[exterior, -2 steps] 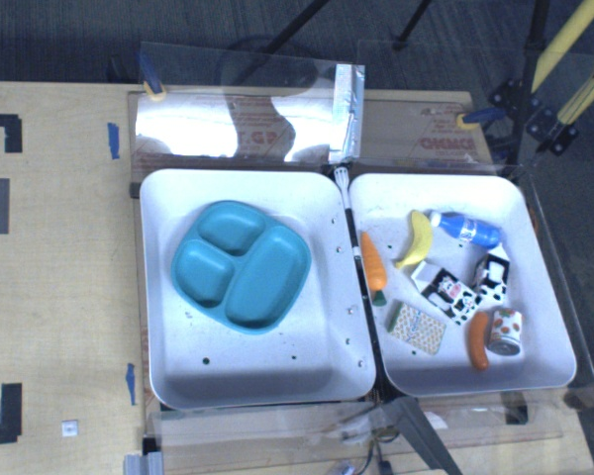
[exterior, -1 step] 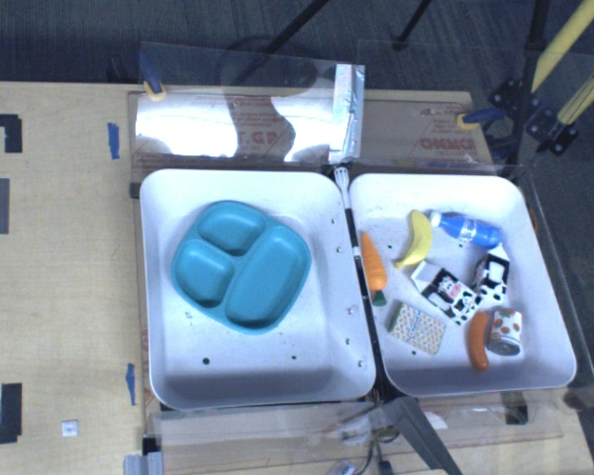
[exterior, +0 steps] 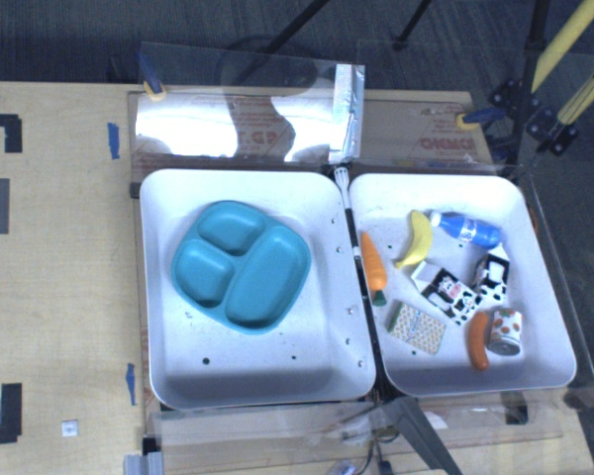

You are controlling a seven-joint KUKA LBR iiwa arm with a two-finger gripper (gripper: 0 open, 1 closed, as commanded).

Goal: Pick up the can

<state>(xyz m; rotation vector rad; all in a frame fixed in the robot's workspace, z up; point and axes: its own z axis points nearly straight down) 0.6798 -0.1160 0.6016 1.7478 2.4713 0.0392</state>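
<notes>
Closest to me, near the front edge of the right bin, lies the can on its side, just beside a reddish sausage-shaped toy. Left of those sits a patterned flat pouch, then a black-and-white cow toy. Farther back, a banana curves next to a blue bottle. A carrot rests along the wall between the bins. Over in the left bin, a blue three-compartment plate sits alone. I cannot tell the gripper's state from where I stand.
</notes>
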